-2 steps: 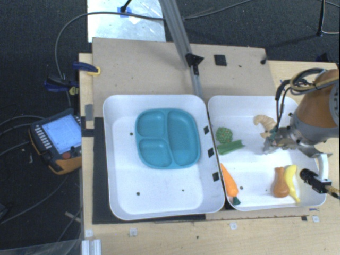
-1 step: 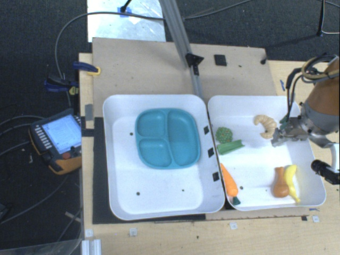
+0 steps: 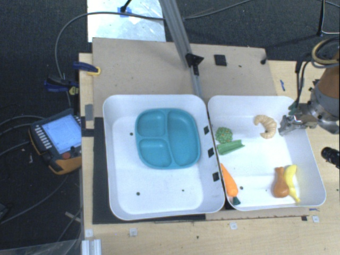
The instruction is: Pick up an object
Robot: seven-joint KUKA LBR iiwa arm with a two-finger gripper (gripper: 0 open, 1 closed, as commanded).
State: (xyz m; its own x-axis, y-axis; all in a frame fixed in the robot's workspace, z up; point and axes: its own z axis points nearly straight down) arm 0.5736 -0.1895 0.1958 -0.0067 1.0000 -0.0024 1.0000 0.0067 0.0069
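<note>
On the bench, two shallow white bins sit side by side, their inner walls touching. The left bin [image 3: 119, 195] holds a teal divided plate [image 3: 168, 137] with three compartments, lying flat in the far half of the bin. The right bin [image 3: 313, 187] holds the loose objects: a tan croissant [image 3: 266, 125] near the far right, a green broccoli floret [image 3: 224, 134] by the left wall with a green pea pod [image 3: 230, 146] just beside it on the near side, an orange carrot [image 3: 229, 180] lying along the near-left wall, and at the near right corner a brown drumstick-like piece [image 3: 280, 181] touching a yellow banana [image 3: 291, 182]. The arm comes in from the right; its gripper [image 3: 289, 122] sits at the right bin's far right rim, just right of the croissant. Whether it touches the croissant cannot be told, and nothing shows between its tips. Its opening cannot be made out at this angle. A grey pole [image 3: 175, 23] slants across the far side of the bench. On the dark floor to the left lies a handheld pendant [image 3: 57, 138] with a lit screen.
</note>
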